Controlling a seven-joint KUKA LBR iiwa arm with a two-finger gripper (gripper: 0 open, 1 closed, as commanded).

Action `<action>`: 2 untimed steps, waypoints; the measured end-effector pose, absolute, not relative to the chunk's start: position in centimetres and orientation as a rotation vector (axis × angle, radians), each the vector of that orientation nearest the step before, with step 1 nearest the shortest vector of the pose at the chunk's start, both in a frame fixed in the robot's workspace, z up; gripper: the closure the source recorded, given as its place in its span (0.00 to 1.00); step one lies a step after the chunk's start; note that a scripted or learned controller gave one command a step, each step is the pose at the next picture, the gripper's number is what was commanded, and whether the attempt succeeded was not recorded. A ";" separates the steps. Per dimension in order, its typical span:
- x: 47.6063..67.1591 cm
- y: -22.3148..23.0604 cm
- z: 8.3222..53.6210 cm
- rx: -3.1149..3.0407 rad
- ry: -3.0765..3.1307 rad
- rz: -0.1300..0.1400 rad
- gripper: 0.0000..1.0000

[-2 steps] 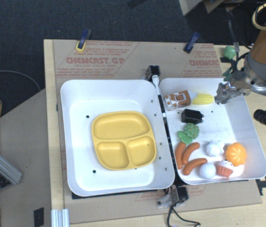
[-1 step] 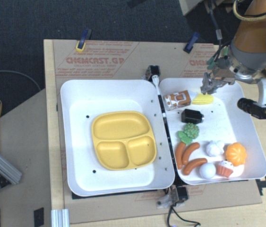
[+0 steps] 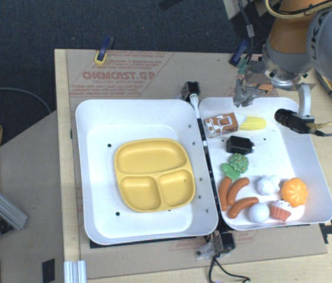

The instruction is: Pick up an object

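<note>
My gripper [image 3: 243, 97] hangs over the far edge of the right bin [image 3: 319, 175], above and just behind a brown-and-white toy block [image 3: 221, 124] and a yellow corn piece [image 3: 253, 123]. Nothing shows between its tips. Nearer the front lie a black block [image 3: 239, 144], a green broccoli [image 3: 235, 165], two orange sausages [image 3: 233, 190], a white ball [image 3: 267, 185], a second white ball [image 3: 259, 213], an orange pumpkin [image 3: 293, 191] and a small cupcake [image 3: 280, 210].
The left bin [image 3: 95, 158] holds a yellow divided plate [image 3: 153, 174]. A black clip [image 3: 190, 89] sits at the far end of the seam between the bins. The arm's orange band [image 3: 295, 22] rises at the upper right.
</note>
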State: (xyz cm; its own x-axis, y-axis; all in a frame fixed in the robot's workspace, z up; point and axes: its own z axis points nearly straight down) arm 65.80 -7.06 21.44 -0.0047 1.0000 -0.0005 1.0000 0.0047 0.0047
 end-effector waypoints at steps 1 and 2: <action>65.6 -7.0 21.5 2.219 2.222 0.000 1.00; 64.9 -6.6 23.2 2.218 2.220 0.004 1.00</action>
State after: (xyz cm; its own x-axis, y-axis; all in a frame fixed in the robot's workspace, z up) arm 64.92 -6.63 23.24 -0.0011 1.0000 -0.0011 1.0000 0.0011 0.0043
